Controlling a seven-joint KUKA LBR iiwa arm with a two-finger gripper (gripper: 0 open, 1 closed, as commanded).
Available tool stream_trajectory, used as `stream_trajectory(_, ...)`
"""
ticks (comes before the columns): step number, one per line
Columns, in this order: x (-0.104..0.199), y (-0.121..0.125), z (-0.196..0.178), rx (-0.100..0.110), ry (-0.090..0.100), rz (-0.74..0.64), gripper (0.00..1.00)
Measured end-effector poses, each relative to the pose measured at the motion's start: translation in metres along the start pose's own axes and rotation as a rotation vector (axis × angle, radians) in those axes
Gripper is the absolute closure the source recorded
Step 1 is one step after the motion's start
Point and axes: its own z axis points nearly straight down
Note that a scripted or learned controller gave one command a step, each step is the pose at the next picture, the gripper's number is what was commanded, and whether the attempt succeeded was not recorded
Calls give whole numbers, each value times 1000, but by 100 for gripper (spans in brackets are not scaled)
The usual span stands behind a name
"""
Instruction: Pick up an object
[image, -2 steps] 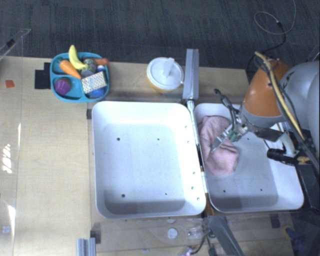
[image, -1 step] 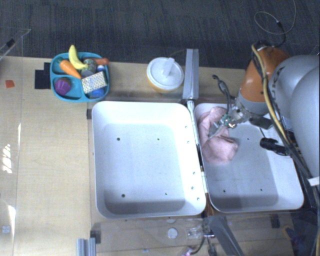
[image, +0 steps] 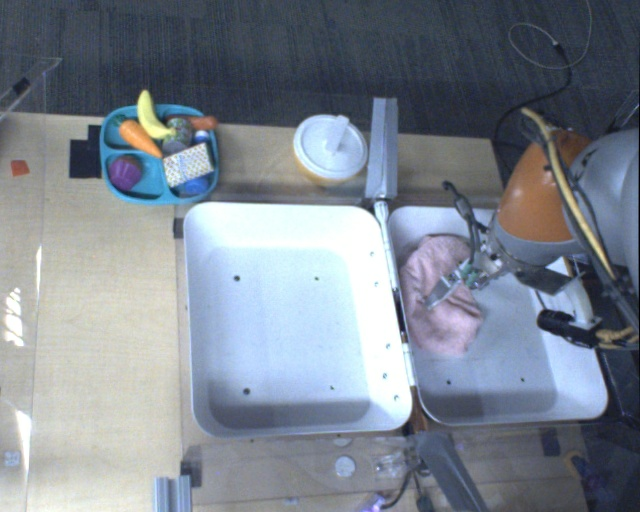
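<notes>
A blue tray (image: 112, 186) of toy food and a lidded yellow cup (image: 330, 150) sit behind the bins.

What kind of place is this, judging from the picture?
Probably a robot test bench in a lab. A robot arm reaches over two white bins set side by side, its claw at a pink cloth. A blue tray of toy food sits on the bench.
</notes>
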Motion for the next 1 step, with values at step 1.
stream_trajectory(1,-15,53,2,10,5,168,0)
